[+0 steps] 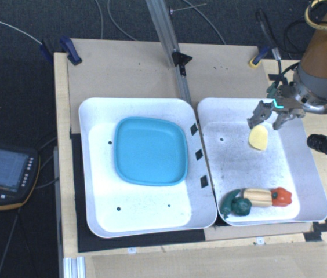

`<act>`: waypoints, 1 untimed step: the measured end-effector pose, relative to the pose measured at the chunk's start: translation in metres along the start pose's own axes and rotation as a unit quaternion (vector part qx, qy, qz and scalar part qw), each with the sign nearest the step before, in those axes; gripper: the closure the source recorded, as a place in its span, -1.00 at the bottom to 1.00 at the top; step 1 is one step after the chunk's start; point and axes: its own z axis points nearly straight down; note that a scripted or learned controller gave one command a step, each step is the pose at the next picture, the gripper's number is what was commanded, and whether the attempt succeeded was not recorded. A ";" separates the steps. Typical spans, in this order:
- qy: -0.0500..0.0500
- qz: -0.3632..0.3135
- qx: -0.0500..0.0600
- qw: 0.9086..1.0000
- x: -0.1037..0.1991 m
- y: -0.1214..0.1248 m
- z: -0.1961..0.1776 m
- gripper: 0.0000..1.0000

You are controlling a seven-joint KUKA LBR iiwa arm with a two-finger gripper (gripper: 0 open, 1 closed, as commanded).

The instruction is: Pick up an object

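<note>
**Open fingers poised over the yellow piece**

The gripper (269,116) hangs with its two fingers spread, nothing between them, just above the small yellow object (259,138) in the upper part of the right bin (311,172). That piece looks light, smooth and rounded, so I'd guess it could slip; pinching across its narrow sides seems safest. Whether it is hard or soft I can't tell. Near the front wall lie a green object (236,204), a tan piece (257,197) and a red one (282,197), bunched too closely to separate. The left bin (94,155) holds a blue plate (151,151).
</note>
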 end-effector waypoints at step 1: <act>0.000 0.000 0.000 1.000 0.000 0.000 0.000 -1.00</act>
